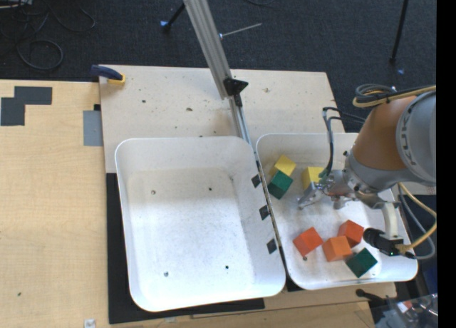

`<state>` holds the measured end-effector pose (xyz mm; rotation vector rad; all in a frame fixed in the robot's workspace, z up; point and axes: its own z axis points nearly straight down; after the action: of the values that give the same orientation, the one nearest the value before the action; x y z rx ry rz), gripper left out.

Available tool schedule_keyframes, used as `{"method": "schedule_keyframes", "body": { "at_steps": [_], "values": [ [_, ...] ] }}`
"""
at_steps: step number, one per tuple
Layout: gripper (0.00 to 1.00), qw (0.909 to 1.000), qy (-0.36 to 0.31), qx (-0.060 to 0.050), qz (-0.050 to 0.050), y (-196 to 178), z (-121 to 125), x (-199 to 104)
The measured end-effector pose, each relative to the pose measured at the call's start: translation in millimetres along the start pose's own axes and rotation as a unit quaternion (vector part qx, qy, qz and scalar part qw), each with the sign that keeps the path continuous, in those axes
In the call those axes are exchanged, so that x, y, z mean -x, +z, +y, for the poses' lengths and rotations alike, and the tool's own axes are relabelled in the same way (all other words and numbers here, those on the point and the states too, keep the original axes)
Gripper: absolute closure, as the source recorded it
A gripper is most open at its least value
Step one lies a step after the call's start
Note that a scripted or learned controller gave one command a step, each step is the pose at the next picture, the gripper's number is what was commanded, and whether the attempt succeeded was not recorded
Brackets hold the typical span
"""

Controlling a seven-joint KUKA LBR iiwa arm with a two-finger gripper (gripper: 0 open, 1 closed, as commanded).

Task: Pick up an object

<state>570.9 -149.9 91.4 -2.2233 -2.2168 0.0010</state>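
The right bin [399,271] holds several small blocks. A yellow block [285,165] leans on a green block [280,185] near the bin's left wall. Another yellow block [312,175] lies just beside them. Three orange blocks [308,240] [337,248] [351,232] and a dark green block [361,262] sit toward the front. My gripper [320,195] hangs low in the middle of this bin, just below the second yellow block and above the orange ones. I see nothing held in it.
The left bin [142,177] stands beside the right one, sharing a divider with black clips [262,211]. A slanted metal pole [210,41] rises behind the bins. Cables hang around the arm's wrist [388,148] at the right.
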Motion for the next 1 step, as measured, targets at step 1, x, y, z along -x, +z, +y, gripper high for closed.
{"method": "schedule_keyframes", "body": {
  "at_steps": [1],
  "values": [
    [1.00, 1.0000, 0.003, 0.000, 0.001, -10.3, -0.3, 0.9]
  ]
}}
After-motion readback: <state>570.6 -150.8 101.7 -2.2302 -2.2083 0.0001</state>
